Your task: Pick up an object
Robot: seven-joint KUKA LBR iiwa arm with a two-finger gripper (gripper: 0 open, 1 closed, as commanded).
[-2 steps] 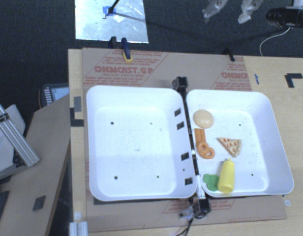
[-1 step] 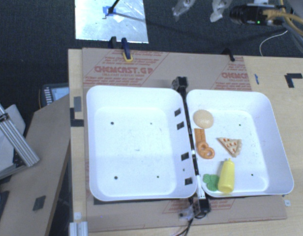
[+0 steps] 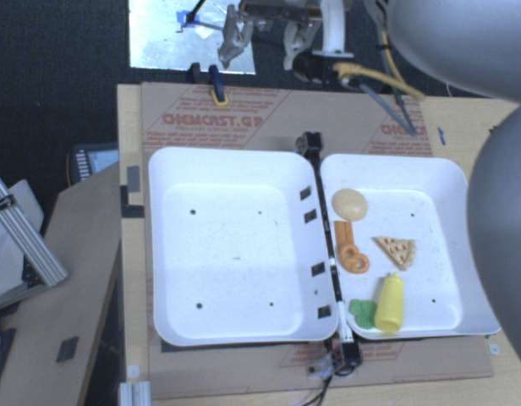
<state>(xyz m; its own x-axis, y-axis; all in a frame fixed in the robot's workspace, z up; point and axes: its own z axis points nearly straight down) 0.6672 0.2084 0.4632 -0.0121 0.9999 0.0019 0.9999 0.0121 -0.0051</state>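
My gripper (image 3: 262, 36) hung released beyond the bins, well apart from the right bin (image 3: 446, 184) holding yellow bottle (image 3: 390, 301), pizza slice (image 3: 396, 249) and pretzel (image 3: 353, 255).

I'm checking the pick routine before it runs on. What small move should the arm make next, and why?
Probably bring the gripper toward the right bin and down. It hangs above the bench's far edge, beyond both bins, holding nothing. The yellow bottle stands fairly apart from the pizza slice, so it looks easiest.
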